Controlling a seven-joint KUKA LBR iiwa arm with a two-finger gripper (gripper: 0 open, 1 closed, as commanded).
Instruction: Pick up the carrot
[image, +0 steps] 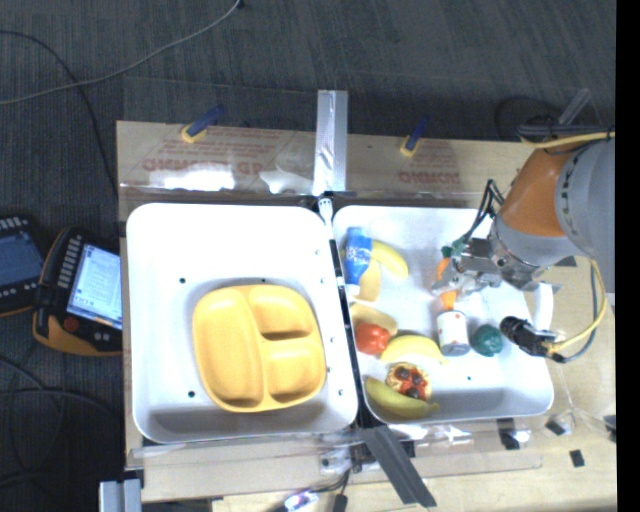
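One small carrot, light, stiff and smooth, lies near the right bin's right edge; we cannot tell the gripper's opening.

bench: pale wood top, rectangular. bears two shallow white bins side by side, touching at centre: left bin, right bin. clear plastic sheet along far edge, held by two blue-yellow clamps.

White bottle and teal object crowd carrot.
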